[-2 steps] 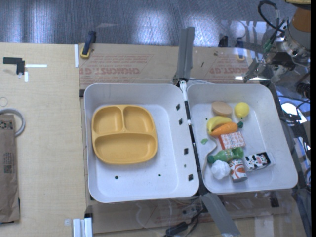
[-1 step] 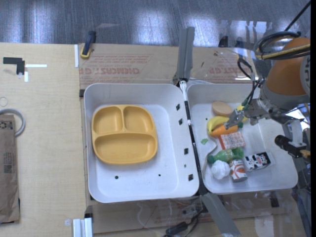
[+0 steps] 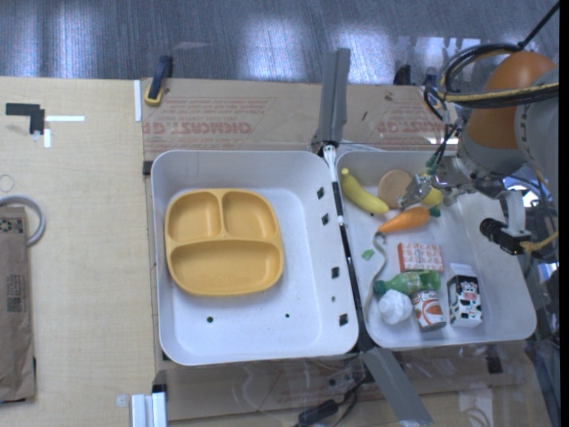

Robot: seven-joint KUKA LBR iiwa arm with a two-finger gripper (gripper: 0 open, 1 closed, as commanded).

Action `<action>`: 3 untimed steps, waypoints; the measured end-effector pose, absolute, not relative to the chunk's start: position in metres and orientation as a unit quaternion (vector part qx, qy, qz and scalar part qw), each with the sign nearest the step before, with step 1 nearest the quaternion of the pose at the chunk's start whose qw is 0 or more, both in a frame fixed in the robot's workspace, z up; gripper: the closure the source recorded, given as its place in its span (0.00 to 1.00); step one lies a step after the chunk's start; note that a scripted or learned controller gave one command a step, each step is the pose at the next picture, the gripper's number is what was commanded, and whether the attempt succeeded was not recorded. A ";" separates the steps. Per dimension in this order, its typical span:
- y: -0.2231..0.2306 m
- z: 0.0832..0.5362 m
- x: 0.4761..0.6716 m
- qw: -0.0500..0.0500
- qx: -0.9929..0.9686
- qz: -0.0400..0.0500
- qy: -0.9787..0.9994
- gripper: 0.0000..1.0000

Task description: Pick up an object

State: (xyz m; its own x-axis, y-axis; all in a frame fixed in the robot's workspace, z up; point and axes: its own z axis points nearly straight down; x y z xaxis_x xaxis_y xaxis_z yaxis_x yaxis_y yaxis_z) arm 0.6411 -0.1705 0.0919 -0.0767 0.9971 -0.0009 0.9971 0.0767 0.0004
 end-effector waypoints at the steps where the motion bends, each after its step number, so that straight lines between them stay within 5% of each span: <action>1: -0.163 0.094 0.660 0.002 0.655 0.000 0.756 0.00; 2: -0.223 0.156 0.622 0.002 0.721 0.000 0.693 0.00; 3: -0.166 0.092 0.618 0.000 0.686 0.000 0.728 0.00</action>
